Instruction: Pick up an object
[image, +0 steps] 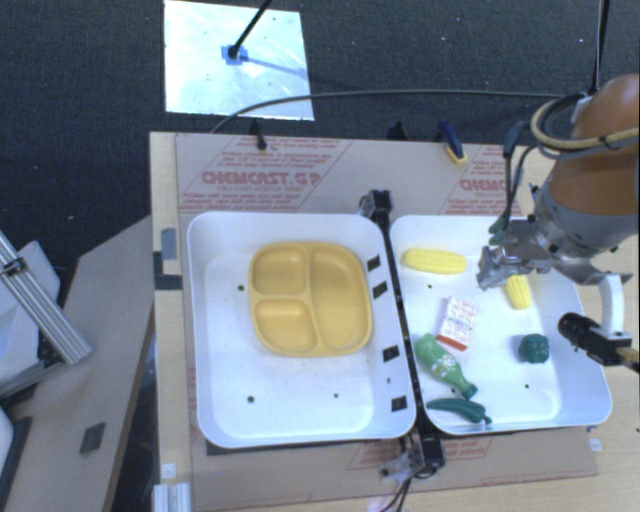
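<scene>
Gripper (497, 266) hovers just beside small corn cob (518, 292).

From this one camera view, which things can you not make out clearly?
- Gripper: the wrist covers its fingers, so their state is hidden.
- Small corn piece: its upper end lies under the gripper.
- Red and white packet: its print is too small to read.
- Dark green item at the right bin's front wall: too small to identify.
- Arm: cut off by the right edge.
</scene>
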